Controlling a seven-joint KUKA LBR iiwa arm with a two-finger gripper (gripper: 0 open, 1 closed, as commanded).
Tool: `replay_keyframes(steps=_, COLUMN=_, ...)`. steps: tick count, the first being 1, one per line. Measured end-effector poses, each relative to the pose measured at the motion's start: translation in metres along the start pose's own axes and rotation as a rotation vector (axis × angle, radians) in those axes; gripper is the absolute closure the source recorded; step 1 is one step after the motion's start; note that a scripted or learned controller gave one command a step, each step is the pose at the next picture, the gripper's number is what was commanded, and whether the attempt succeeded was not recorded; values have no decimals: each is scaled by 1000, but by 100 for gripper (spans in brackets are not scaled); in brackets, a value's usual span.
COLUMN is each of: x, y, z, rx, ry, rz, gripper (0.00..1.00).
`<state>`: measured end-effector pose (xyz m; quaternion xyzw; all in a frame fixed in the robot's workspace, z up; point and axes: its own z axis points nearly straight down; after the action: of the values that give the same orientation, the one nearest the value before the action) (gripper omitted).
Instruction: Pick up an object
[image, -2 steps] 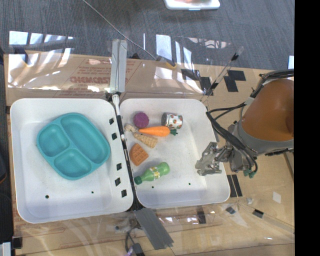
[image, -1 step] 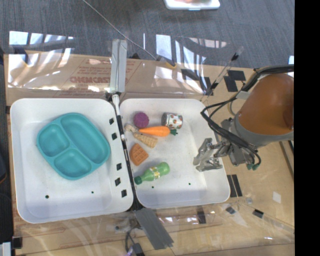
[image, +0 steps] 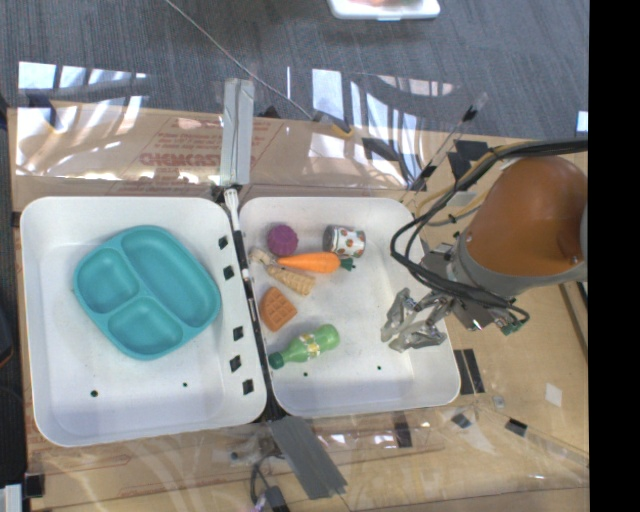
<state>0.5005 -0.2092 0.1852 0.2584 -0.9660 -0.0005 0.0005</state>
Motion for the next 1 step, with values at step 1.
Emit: replay_keyframes(steps=1, x=-19, y=-11, z=-45, rx=4, ry=-3, rz=-308, gripper=100)
